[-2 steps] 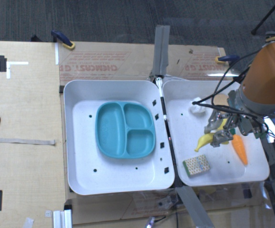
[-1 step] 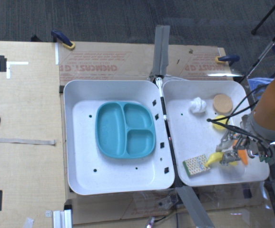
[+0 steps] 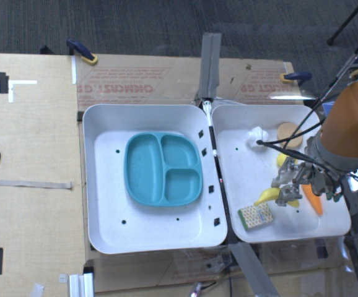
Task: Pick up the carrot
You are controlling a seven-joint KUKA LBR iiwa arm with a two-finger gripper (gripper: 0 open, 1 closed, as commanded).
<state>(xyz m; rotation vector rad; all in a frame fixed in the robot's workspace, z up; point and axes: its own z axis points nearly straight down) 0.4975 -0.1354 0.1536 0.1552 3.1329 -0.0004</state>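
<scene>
While the grey arm with its orange band (image 3: 352, 119) reaches in over the right shallow white bin (image 3: 241, 166), its metal fingers (image 3: 288, 187) hang low above a yellow banana-shaped toy (image 3: 268, 195), and whether they stand wide or narrow cannot be told. Just to their right lies the small orange carrot (image 3: 313, 200), flat on the bin floor and apart from the fingers, with a speckled green sponge block (image 3: 256, 215) near the front wall. On the light wooden worktop (image 3: 30, 129), the left white bin (image 3: 98, 221) carries a teal plastic plate with three compartments (image 3: 163, 169).
</scene>
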